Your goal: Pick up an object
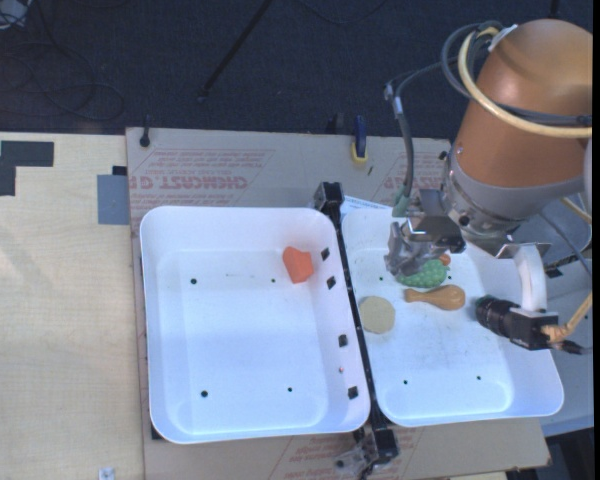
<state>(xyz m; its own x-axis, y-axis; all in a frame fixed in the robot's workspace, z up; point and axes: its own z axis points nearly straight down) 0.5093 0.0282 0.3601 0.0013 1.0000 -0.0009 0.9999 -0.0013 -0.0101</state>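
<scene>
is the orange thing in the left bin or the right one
In the left bin: the orange thing lies on its floor, near its right wall.

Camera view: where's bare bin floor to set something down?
Free: right bin, near strip in front of the tan disc; left bin, most of it, in front of the orange piece. Crowded: right bin's far half, where gripper, green object and tan club bunch.

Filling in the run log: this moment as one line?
gripper: low in right bin, at green object | nearby: tan disc, tan wooden piece | left bin: orange block
</scene>
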